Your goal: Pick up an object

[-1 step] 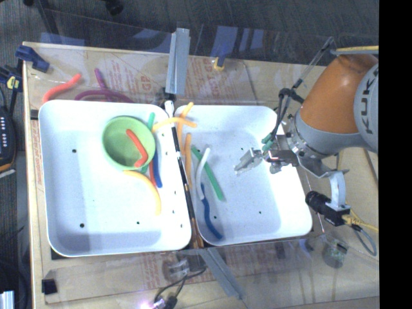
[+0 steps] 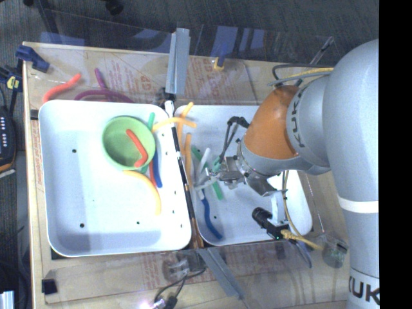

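Claw hangs right over green stick.

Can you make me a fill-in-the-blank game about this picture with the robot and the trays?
1. The green bowl sits in the ___ bin.
2. The strip lying inside the bowl is colored ___.
3. The pincer is over the ___ bin.
4. The band above the arm's wrist is ___.

Answers: left, orange, right, orange.
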You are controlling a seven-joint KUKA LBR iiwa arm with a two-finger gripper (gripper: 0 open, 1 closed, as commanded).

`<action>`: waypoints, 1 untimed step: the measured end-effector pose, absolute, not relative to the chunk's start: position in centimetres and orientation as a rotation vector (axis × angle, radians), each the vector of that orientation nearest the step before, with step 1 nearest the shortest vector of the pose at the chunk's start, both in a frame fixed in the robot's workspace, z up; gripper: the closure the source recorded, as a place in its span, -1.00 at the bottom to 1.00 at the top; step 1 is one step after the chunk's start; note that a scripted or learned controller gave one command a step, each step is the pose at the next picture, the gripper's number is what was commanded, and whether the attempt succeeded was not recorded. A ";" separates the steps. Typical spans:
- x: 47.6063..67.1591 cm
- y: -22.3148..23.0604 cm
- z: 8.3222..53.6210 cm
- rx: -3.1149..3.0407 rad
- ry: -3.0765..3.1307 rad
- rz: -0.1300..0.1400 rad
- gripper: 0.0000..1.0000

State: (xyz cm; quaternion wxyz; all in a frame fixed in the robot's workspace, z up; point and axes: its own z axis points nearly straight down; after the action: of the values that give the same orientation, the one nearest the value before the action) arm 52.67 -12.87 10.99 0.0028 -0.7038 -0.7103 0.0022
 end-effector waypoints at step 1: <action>52.6 -13.0 12.0 -2.203 -2.232 0.011 1.00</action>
State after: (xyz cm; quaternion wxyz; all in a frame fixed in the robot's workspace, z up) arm 52.65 -12.97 11.95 0.0027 -0.7025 -0.7117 0.0035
